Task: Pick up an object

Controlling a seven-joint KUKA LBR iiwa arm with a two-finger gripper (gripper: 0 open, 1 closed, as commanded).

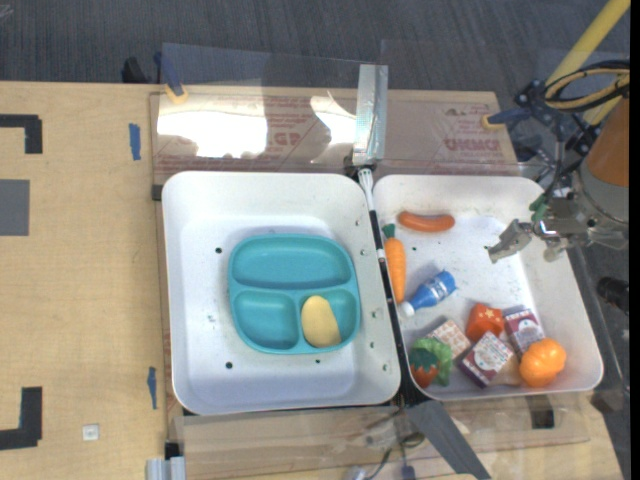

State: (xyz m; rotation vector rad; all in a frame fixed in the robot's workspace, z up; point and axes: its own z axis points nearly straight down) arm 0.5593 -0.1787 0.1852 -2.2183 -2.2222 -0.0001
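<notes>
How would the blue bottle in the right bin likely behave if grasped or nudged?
The blue bottle lies on its side, so a nudge would probably roll it. It looks like smooth, light plastic, possibly slippery. The carrot beside it may block rolling leftward.

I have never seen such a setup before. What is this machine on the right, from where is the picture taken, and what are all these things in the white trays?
One camera looks down at a slant on a bench. On the right, a robot arm reaches in; its gripper hangs over the right bin, holding nothing. The task is to pick up an object. That bin holds toy food: a sausage, a carrot, a small blue bottle, a tomato, an orange, two small cartons and a leafy green piece. The left bin holds a teal divided plate with a yellow potato-like piece in its lower right compartment.
</notes>
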